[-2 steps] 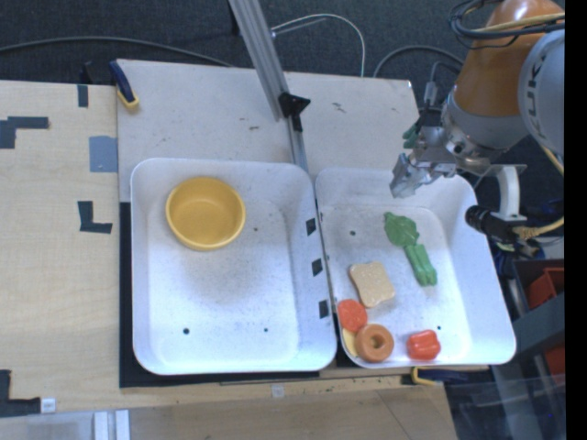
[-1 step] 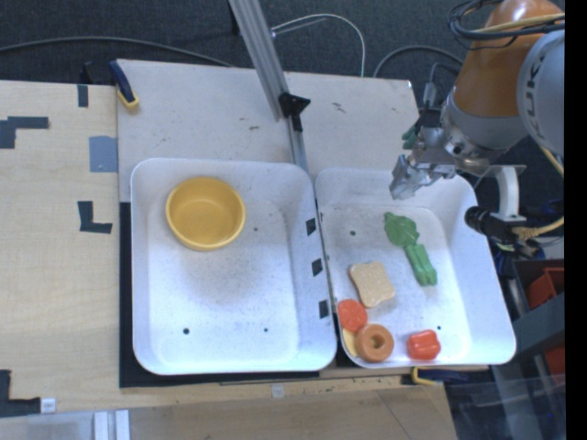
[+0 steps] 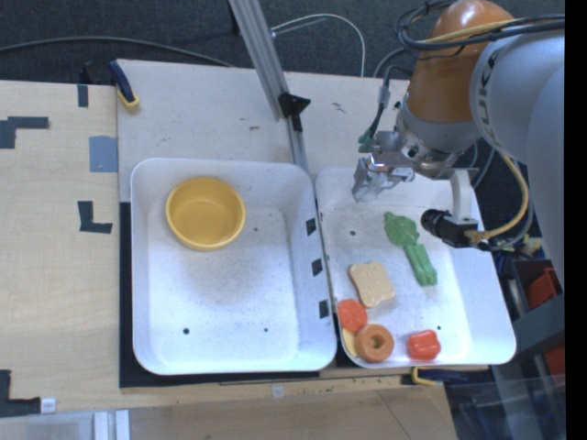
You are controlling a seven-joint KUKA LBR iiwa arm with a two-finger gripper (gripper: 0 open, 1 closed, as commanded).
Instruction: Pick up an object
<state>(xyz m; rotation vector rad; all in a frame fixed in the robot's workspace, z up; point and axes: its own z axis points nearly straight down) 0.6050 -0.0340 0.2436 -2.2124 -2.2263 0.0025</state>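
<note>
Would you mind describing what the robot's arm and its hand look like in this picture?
The arm is a thick, rounded grey body with a glossy orange band above the wrist. Black cables loop around the orange part, and a yellowish cable curves down its side. Below the band sits a silver-grey metal hand, small and blocky, with a small green detail at its side. A black cylindrical fitting projects near the wrist.

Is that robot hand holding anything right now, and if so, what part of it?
Nothing is held. The hand hangs over bare floor at the far end of the right bin, apart from the green toy nearest it.
</note>
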